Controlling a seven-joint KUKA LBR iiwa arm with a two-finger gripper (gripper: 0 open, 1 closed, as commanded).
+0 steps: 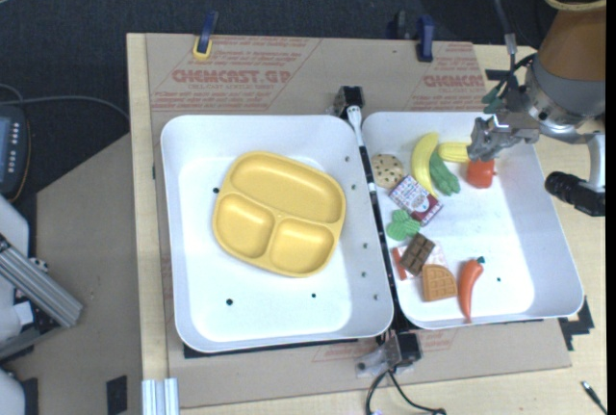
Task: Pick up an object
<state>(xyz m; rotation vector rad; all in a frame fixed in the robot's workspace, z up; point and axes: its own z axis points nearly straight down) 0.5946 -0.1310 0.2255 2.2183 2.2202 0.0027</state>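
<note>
- We see two shallow white bins side by side on the desk [289, 66], which is covered with a printed cardboard sheet.
- The left bin [192, 288] holds a yellow divided plate [279, 213] with three compartments, one long and two smaller; it sits near the bin's middle, turned at a slant.
- The right bin [539, 249] holds a scatter of toy food, mostly toward its left half.
- Near the far left of that bin lies a chocolate-chip cookie [387, 170], and just right of it a banana [424, 156] beside a green pod-shaped vegetable [444, 175].
- A small red-and-white packet [415, 195] lies below the cookie, and a green leafy piece [403, 225] below the packet.
- Nearer the front we find a brown chocolate bar piece [418, 254], a waffle [438, 283] and an orange carrot [469, 286].
- The gripper [484, 142] hangs over the far part of the right bin, directly above a red toy [480, 173], just beside a piece of yellow corn [452, 152].
- We cannot tell whether the fingers are apart or together, nor whether they touch the red toy.
</note>
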